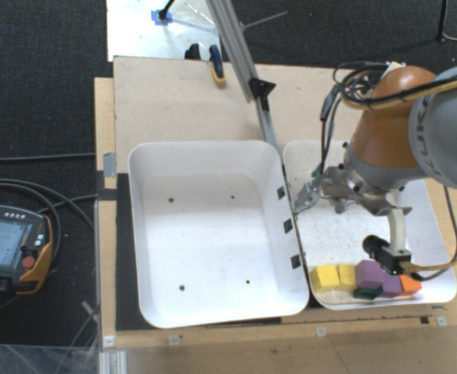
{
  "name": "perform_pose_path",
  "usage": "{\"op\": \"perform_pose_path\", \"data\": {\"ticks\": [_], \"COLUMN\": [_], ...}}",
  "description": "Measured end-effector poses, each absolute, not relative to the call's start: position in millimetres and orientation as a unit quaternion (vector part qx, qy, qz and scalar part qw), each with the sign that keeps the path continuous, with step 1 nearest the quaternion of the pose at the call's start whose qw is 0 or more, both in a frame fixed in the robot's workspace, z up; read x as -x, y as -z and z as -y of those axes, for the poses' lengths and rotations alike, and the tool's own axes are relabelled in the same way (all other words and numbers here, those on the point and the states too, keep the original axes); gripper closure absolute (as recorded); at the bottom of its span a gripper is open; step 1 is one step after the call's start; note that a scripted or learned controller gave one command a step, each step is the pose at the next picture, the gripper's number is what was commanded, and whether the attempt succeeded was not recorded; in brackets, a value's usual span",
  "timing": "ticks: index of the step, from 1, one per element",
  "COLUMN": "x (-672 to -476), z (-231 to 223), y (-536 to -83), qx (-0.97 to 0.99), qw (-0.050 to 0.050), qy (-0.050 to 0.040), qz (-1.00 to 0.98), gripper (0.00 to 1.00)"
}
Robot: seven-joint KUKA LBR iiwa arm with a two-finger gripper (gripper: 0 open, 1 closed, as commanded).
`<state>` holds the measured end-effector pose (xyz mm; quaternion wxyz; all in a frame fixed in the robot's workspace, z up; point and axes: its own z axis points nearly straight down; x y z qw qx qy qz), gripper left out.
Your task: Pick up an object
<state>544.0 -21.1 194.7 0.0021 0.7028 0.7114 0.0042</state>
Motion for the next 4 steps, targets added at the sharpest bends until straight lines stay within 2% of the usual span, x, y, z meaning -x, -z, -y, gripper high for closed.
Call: {"op": "perform_pose_path", "data": {"ticks": [1, 2, 3, 4], "x": [-543.8, -543.5, -569.0, -568.8], "z": [25.2, 80.3, 103.3, 53.1], "y": [-201.8, -190.0, -202.1, -224.0], "qx": [-0.705, -0.709, -0.707, -0.704], "qw": [0.002, 0.001, 0.002, 0.001], "qy": [-0.0023, 0.0005, -0.0012, -0.0017], "qz": [-0.710, -0.706, -0.707, -0.710], "gripper": [1.00, 1.00, 1.00, 1.00]}}
